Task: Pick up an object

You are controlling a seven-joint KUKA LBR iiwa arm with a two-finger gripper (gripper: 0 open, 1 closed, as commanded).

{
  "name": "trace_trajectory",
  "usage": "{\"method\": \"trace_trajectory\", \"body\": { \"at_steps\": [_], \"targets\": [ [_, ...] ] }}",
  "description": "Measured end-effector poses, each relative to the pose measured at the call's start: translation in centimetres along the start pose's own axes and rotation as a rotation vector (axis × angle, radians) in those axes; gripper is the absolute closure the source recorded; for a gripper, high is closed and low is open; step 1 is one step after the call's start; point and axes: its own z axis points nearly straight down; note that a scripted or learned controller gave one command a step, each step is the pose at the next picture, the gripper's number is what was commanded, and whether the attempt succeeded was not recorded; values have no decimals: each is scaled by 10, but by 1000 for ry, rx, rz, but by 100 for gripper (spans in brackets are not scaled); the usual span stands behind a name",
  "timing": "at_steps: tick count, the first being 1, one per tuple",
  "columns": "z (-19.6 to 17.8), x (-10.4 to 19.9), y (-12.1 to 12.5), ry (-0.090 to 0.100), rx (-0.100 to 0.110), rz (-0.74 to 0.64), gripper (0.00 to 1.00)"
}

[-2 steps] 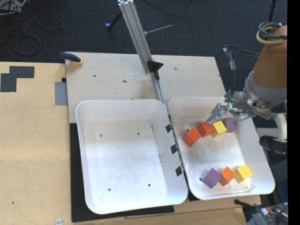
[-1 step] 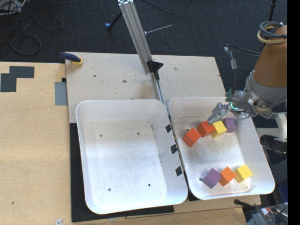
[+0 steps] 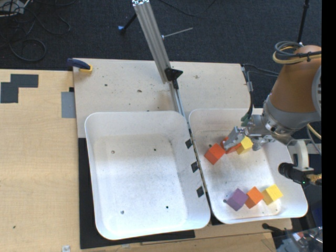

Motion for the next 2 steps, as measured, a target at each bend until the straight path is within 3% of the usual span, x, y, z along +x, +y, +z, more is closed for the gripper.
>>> {"method": "trace_trajectory", "body": {
  "at_steps": [2],
  "targets": [
    [109,2,1,0,0,0,0]
  ]
}}
